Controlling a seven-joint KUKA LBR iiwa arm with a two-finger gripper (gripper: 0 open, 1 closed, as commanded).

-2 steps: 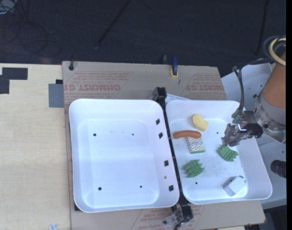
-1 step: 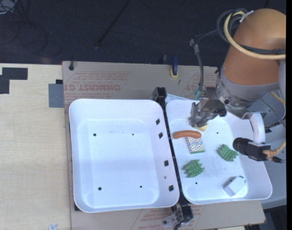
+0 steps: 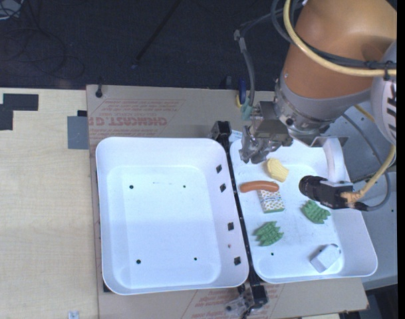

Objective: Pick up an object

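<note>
Left bin [image 3: 162, 211] and right bin [image 3: 292, 261] sit side by side on printed cardboard [image 3: 155, 111] over a pale bench [image 3: 36, 231].

Gripper [image 3: 253, 153] low over right bin [image 3: 288, 254], at its far left corner; yellow piece [image 3: 277, 170] just beside it; red sausage [image 3: 259, 187] nearer; green pod [image 3: 269, 232] and white block [image 3: 325, 258] toward near rim

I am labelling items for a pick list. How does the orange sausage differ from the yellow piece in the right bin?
The orange sausage is long and thin; the yellow piece is short and chunky. The orange sausage lies level across the view; the yellow piece sits slanted. The yellow piece is nearer the gripper. Both lie loose in the right bin.
</note>
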